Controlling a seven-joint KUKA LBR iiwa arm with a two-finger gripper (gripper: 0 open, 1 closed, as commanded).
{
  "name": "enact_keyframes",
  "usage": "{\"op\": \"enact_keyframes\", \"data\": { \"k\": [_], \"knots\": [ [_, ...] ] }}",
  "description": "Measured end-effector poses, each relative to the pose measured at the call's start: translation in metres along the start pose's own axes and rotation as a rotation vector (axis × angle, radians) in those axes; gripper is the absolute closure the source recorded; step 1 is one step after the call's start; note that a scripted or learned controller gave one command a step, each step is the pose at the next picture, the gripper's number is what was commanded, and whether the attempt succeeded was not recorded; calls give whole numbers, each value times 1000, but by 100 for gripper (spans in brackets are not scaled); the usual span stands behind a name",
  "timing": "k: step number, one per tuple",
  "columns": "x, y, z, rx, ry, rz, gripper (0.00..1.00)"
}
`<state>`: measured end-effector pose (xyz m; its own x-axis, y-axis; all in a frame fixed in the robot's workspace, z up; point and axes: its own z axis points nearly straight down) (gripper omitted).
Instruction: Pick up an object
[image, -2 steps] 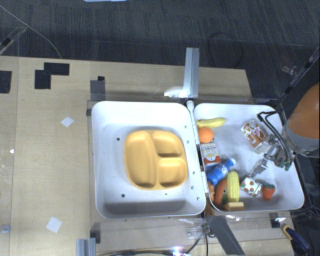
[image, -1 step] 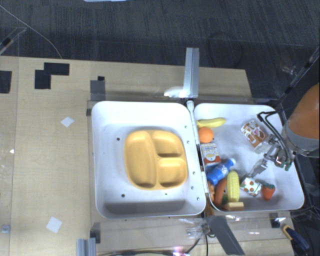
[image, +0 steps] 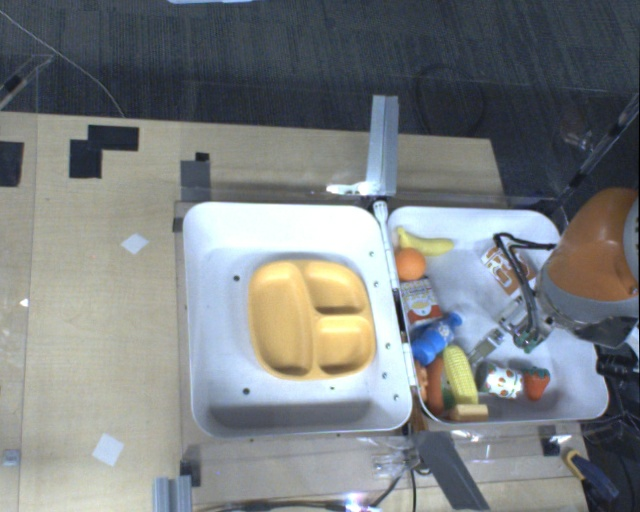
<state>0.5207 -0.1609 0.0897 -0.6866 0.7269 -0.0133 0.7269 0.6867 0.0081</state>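
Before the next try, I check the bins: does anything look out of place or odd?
Nothing looks spilled or broken. The toys crowd the left side of the right bin; the yellow tray lies alone in the left bin.

Probably a lab: white bins, aluminium framing.

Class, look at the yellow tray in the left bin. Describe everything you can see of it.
The tray is a yellow, rounded-square dish that looks like smooth plastic. It has three compartments: one long one on its left and two smaller ones stacked on its right. All three hold nothing. It lies flat and upright near the middle of the left bin, resting on the bin's white floor, apart from the walls.
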Motion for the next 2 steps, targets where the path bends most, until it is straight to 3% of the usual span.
{"op": "enact_keyframes", "data": {
  "k": [1,2],
  "knots": [
    [35,31,-52,0,6,19,0],
    [-17,105,2,0,1,-67,0]
  ]
}}
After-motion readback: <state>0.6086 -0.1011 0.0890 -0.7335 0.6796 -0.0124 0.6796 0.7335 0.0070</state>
